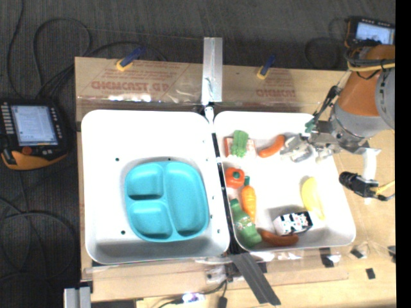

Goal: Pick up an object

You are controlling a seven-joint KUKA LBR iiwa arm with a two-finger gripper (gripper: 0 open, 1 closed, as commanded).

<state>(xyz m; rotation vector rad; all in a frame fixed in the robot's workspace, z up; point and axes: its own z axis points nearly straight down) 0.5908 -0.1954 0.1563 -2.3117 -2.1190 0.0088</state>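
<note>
Arm: grey with an orange band (359,98), reaching in over the right bin's far right corner
Gripper (297,147): low over the right bin near its far edge, just right of the chilli; nothing seen between the fingers, and how far apart they stand cannot be told
Right bin (340,226): white, shallow, holds the toy foods
Chilli (271,146): orange-red, near the far edge, just beside the gripper, perhaps touching it, cannot tell
Green toy (239,142): leafy shape by the far left corner, left of the chilli
Tomato (234,176): orange-red with a green top, against the left wall
Carrot (248,199): orange, just nearer than the tomato, along the left wall
Cucumber (246,223): green, near the front left corner, touching the carrot's near end
Banana (311,196): yellow, toward the right wall, well apart from the carrot
Cow block (292,222): white with black patches, near the front edge, just nearer than the banana
Sausage (279,238): dark red, along the front edge, between cucumber and cow block
Left bin (103,146): white, beside the right bin, their walls touching
Tray (167,199): turquoise, three compartments, in the middle of the left bin
Pendant (31,135): black and orange with a lit screen, on the floor left of the bench
Clamps: blue one (130,58) and another (267,67) on the bench's far edge
</note>
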